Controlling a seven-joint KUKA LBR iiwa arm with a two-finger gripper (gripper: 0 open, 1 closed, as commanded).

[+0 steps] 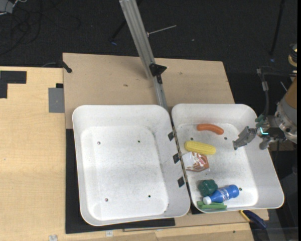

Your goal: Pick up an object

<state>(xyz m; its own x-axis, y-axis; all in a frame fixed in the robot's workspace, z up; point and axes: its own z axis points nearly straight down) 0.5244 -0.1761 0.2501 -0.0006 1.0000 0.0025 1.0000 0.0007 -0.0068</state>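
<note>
We note first that the arm (291, 104) is cut off at the right edge of the view, so most of its length cannot be seen. The end effector (252, 138) sits at the right rim of the right bin (261, 185), roughly level with the far half of the bin. Two dark fingers (241, 139) show: one reaches left over the bin floor, the other lies further right near the rim. We read them as apart, with nothing between them.

The candidate objects all lie in the right bin. We find an orange sausage-shaped item (209, 128) toward the far side. Just nearer lies a yellow corn cob (200, 147). A clear packet with brown contents (197, 161) touches the cob's near side; its contents are hard to make out. At the near edge, a dark green object (207, 187) sits beside a blue bottle (222, 194) lying on its side, with a thin green piece (213, 206) just below the bottle; its shape is unclear.

The left bin (123, 162) adjoins the right bin. Both rest on the tabletop (110, 79). A metal rail (139, 39) rises at a slant from the far side.
</note>
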